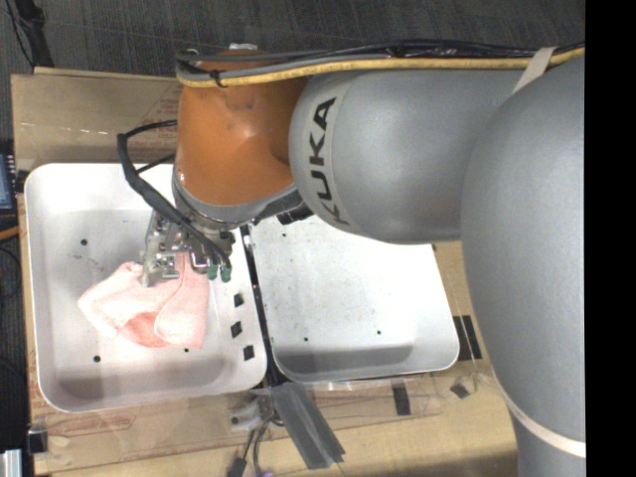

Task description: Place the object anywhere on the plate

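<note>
A crumpled pink and white cloth lies in the left white bin, towards its middle. My gripper hangs from the orange wrist band and is down at the cloth's upper right edge, touching or just above the fabric. The arm's grey body hides the bin's back right corner.
The right white bin sits beside the left one, its back part covered by the arm. A dark divider strip runs between the two bins. Black cables loop at the wrist's left side. Brown cardboard edges the bench.
</note>
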